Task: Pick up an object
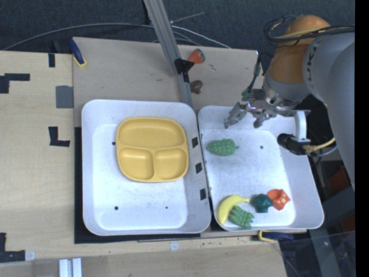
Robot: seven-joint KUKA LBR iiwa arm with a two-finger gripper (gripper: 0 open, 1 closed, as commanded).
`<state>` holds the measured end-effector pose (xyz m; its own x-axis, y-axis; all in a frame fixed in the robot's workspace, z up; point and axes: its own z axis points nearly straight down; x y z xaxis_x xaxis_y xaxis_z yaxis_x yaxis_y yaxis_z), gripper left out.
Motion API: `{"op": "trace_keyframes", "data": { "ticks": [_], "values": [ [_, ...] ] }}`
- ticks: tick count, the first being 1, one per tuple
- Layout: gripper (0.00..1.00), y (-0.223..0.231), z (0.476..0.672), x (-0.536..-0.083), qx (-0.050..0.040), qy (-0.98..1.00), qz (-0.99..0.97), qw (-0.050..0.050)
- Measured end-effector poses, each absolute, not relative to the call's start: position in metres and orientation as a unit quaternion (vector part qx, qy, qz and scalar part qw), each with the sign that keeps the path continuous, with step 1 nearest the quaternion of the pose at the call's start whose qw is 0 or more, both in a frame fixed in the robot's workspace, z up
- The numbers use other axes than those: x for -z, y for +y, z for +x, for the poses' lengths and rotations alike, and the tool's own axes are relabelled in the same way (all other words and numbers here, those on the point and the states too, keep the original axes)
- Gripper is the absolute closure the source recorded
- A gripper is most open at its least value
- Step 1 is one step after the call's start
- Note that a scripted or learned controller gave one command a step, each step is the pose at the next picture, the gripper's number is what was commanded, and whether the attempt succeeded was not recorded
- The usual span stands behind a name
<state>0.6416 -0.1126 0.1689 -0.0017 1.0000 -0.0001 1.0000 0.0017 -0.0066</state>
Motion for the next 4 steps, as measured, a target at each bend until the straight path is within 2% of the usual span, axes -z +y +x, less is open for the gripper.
{"op": "trace_keyframes", "data": {
  "ticks": [1, 2, 4],
  "values": [
    [0.0, -0.12, 0.635, -0.119, -0.0029, -0.707, -0.707, 0.002],
    [1.0, -0.119, 0.637, -0.132, -0.0009, -0.708, -0.706, 0.001],
    [1.0, -0.109, 0.647, -0.256, 0.002, -0.708, -0.706, -0.002]
  ]
}}
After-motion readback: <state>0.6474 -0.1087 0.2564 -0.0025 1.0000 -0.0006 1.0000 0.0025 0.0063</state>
